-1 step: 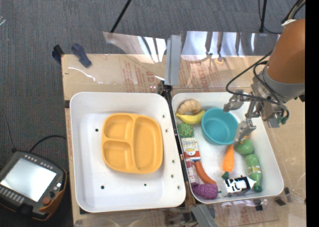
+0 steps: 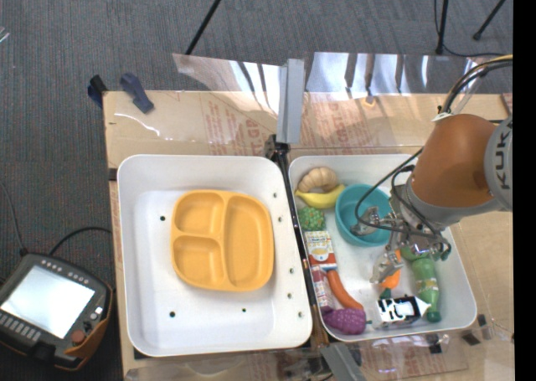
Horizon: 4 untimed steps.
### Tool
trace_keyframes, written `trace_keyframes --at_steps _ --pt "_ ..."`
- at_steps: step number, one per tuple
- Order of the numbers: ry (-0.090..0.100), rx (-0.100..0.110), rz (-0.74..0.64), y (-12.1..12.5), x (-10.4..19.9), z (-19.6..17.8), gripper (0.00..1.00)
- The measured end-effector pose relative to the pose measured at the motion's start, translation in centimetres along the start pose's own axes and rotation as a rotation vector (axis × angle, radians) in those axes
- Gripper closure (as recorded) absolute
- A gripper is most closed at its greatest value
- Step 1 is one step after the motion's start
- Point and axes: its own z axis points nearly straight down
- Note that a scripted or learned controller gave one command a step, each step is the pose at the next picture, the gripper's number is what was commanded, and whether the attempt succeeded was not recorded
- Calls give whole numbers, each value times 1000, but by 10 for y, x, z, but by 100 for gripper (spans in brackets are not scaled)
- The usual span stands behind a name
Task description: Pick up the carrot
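Over the right bin (image 2: 466,300), the tool (image 2: 392,269) hangs low beside the teal bowl (image 2: 362,213), its tip lost in cables and toys, so its opening cannot be told. Left of it, apart, the carrot (image 2: 342,288) lies against the purple grapes (image 2: 345,319). An orange scrap sits at the tip; what it is stays unclear
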Motion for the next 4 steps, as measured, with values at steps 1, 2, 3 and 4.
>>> trace_keyframes --at_steps 1,2,3,4 --pt "-8 3 -132 15 44 -3 0" --pt "-29 11 3 35 54 -7 0" --pt "-25 14 0 34 53 -18 100" --pt "-6 3 -322 59 66 -182 100"
